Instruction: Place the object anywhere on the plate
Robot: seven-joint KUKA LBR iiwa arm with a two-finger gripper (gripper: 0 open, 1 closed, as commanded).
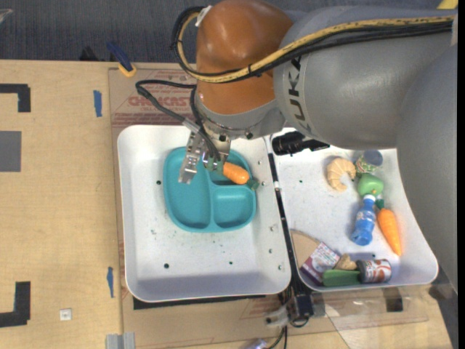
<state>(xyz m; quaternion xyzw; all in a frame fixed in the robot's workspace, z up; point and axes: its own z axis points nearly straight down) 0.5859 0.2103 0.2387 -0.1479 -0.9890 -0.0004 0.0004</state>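
The gripper [202, 162] hangs over the far part of a teal divided plate [211, 198] that lies in the left white bin [145, 267]. Its two metal fingers [190, 163] point down at the plate with a clear gap between them, and nothing sits in that gap. A small orange carrot [235, 172] with a green tip lies on the far right part of the plate, just right of the fingers and apart from them.

The arm [363, 78] is grey with an orange dome above the wrist, and the letters "UK" can be read sideways on its grey shell. Behind the left bin a strip of cardboard [156, 100] bears red printed lettering, too blurred to read.

The right white bin [421, 267] holds a pale croissant-like piece [340, 173] at the far side, a green item [370, 185] beside it, a blue bottle [364, 222], and a larger orange carrot [390, 229] to the right of the bottle. Near the front lie a purple-and-white packet [318, 260], a green piece [340, 276] and a small can [375, 270] with a red-and-white label whose words cannot be made out.
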